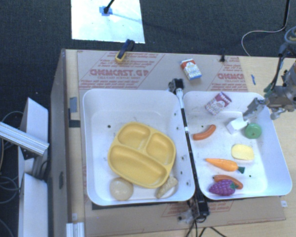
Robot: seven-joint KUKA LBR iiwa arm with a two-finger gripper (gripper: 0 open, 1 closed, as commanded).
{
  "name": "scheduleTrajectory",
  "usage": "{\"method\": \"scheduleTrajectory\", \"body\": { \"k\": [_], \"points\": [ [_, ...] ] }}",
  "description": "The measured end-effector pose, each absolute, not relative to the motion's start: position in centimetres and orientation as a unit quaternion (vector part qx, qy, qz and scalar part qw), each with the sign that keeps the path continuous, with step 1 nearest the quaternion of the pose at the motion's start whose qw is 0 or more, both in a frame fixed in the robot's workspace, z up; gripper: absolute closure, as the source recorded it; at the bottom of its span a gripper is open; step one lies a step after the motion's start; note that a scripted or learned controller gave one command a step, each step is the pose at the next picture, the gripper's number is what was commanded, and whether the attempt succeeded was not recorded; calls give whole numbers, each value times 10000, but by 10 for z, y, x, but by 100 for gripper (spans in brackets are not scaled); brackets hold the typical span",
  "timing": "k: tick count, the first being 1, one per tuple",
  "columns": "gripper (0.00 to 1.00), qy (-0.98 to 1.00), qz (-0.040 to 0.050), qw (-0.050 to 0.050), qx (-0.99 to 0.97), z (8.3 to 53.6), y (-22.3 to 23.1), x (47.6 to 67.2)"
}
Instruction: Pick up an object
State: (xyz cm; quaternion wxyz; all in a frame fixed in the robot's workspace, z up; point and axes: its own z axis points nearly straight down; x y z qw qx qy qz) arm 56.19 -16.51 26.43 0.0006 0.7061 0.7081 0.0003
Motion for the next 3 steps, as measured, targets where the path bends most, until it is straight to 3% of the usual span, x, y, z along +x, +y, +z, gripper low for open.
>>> {"method": "scheduleTrajectory", "body": {
  "k": [1, 2, 3],
  "points": [
    [0, 7077, -1, -3, 7065, 188, -130, 490],
    [0, 7074, 7, 7, 7068, 84, -118, 487],
    [100, 7077, 15, 9, 7065, 95, -118, 488]
  ]
}}
